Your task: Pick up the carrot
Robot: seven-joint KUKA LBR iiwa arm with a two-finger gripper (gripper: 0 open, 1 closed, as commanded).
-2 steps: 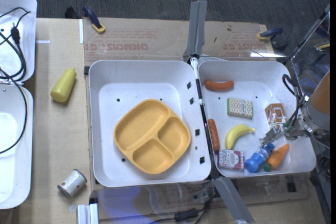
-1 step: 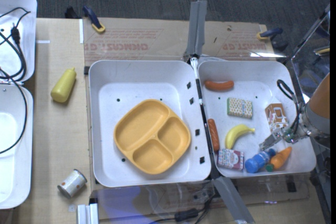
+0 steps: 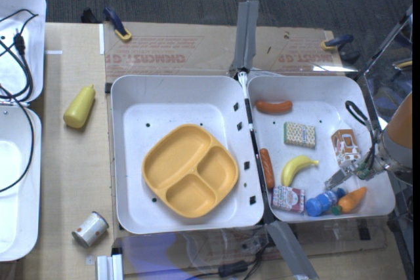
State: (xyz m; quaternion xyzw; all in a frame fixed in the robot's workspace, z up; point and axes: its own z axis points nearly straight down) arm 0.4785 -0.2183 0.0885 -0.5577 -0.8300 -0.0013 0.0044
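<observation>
Two white bins sit before you; the carrot (image 3: 352, 199) lies in the right bin's (image 3: 328, 85) near right corner, beside a blue bottle (image 3: 323, 202). Your gripper (image 3: 346, 173) hovers just above the carrot, jaws slightly parted, holding nothing.

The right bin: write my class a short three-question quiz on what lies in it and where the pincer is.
1. True or false: the carrot lies in the yellow divided plate.
2. Which item lies closest to the carrot? A) the banana B) the blue bottle C) the upper sausage
3. Fill in: the pincer is above the ____ bin.

Key
1. False: the carrot lies in the right bin's near right corner, and the plate sits in the left bin.
2. B: the bottle lies just beside the carrot's green end.
3. Right: it is just above and left of the carrot.
</observation>
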